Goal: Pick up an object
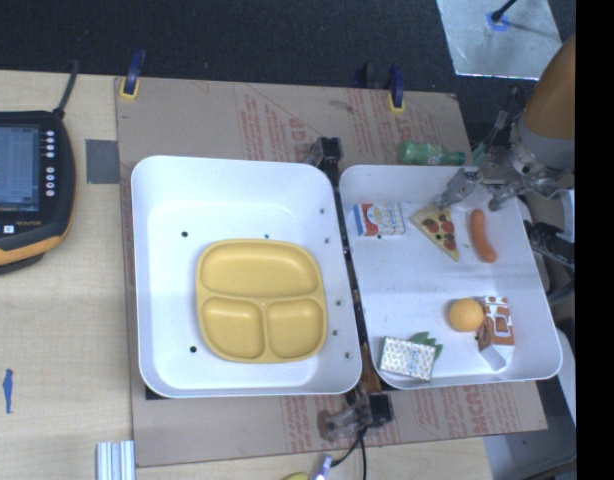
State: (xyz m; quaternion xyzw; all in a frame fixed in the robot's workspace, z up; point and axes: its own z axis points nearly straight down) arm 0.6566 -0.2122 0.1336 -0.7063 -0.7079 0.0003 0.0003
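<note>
The right bin [442, 286] holds a small red, white and blue carton [379, 218], a pizza slice [439, 230], a sausage [482, 236], an orange [466, 314], a red and white carton [495, 323] and a patterned packet [408, 358] on a green leaf [427, 343]. My gripper [478, 192] hangs over the bin's far right corner, just beyond the pizza slice and the sausage. Its fingers are spread open with nothing between them.
The left bin [167, 208] carries a yellow divided plate [259, 298]. A green bottle [427, 153] lies on the cardboard behind the right bin. A teach pendant [25, 183] rests at the far left of the bench.
</note>
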